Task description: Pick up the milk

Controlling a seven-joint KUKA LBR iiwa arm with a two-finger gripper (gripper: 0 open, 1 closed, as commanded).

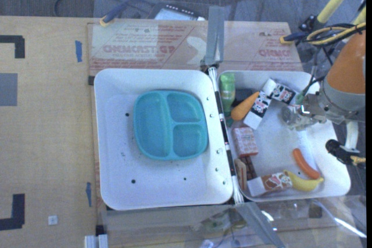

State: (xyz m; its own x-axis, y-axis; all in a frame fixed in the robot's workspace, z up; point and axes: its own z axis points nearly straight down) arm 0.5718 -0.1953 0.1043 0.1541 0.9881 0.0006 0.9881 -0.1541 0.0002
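1. Right bin (343, 186), upper part: milk carton (258, 108), cow-patterned, beside carrot (244, 106).
2. Gripper (297, 116): right of carton, apart; finger state cannot be told.
3. Left bin (110, 142): teal divided plate (171, 125).

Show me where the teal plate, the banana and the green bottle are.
teal plate (152, 125): camera view, its large left compartment.
banana (306, 183): camera view, middle of the yellow fruit.
green bottle (226, 93): camera view, its body.
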